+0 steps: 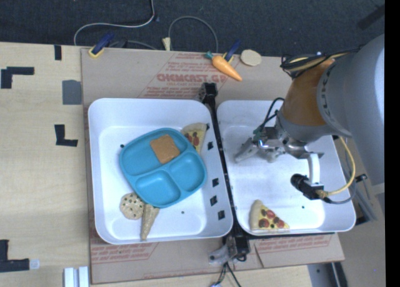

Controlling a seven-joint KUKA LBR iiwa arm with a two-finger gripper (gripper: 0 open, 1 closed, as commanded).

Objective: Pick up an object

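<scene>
My gripper (247,146) hangs over the upper left part of the right bin (331,217), near the divider, open with nothing between its fingers. A pizza slice (267,217) lies at the front of that bin, well below the gripper. In the left bin (100,154) a blue divided plate (172,176) carries a brown toast square (165,149). A second pizza slice (195,134) rests by the plate's upper right edge. A cookie (131,206) and a pale cone (148,219) lie at the plate's lower left.
A toy carrot (225,67) and a round beige disc (251,58) sit on the cardboard behind the bins. A black divider (216,154) runs between the two bins. The grey arm with its orange band (306,98) covers the right bin's upper right.
</scene>
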